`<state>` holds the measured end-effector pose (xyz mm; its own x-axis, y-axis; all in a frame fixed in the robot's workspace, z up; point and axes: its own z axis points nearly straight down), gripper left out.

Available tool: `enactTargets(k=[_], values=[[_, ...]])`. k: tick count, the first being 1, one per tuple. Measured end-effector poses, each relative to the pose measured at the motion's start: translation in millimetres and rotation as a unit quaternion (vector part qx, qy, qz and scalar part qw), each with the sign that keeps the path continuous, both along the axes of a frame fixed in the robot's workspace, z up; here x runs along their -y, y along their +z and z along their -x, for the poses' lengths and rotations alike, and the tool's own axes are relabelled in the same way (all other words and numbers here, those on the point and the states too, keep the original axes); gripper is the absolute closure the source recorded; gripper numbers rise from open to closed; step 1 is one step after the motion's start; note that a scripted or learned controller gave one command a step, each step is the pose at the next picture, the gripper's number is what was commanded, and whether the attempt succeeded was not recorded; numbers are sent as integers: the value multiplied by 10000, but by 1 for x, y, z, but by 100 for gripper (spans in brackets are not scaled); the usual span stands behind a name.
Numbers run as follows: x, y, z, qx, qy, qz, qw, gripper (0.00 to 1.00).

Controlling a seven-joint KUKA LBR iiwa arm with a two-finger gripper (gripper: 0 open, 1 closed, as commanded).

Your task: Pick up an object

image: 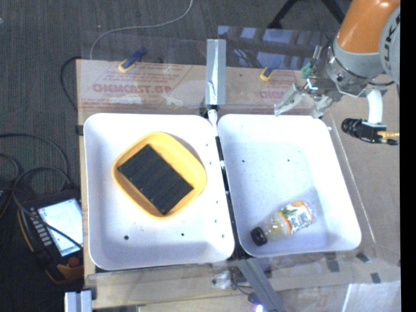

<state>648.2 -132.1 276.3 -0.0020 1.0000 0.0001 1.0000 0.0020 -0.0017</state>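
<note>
plastic bottle (286, 221) lies well apart from the seemingly open gripper (299, 106).

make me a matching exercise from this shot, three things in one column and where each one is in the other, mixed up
Things:
1. juice bottle
2. yellow tray with a dark ribbed pad
3. gripper

Places:
A. middle of the left bin
B. above the far rim of the right bin
C. lying on its side near the front edge of the right bin

Pairs: 1-C, 2-A, 3-B
</note>
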Motion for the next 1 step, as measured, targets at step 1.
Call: enactTargets(k=[1], values=[[-23,-89,105,-8,-29,-6,10000,0]])
